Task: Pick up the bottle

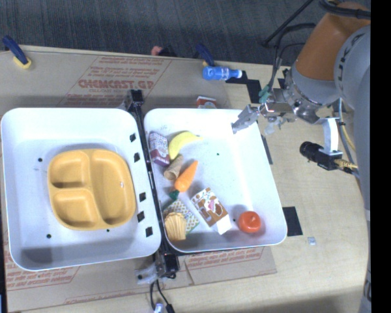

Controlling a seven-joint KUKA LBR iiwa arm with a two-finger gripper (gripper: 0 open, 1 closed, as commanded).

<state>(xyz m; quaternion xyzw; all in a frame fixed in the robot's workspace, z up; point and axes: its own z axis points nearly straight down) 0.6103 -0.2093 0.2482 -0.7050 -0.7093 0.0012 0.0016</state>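
A small blue bottle (219,74) lies on its side on the cardboard behind the right bin (260,175), outside both bins. My gripper (246,118) hangs over the far right corner of the right bin, to the right of and nearer than the bottle, and apart from it. Nothing is visibly held in it. The grey arm with its orange band (326,41) reaches in from the right.
The right bin holds a banana (182,142), a carrot (186,175), a dark packet (158,146), a small carton (212,210), a red tomato (249,222) and a waffle-like piece (176,225). A yellow divided plate (91,189) lies in the left bin (19,129). Blue clamps (205,54) grip the cardboard's far edge.
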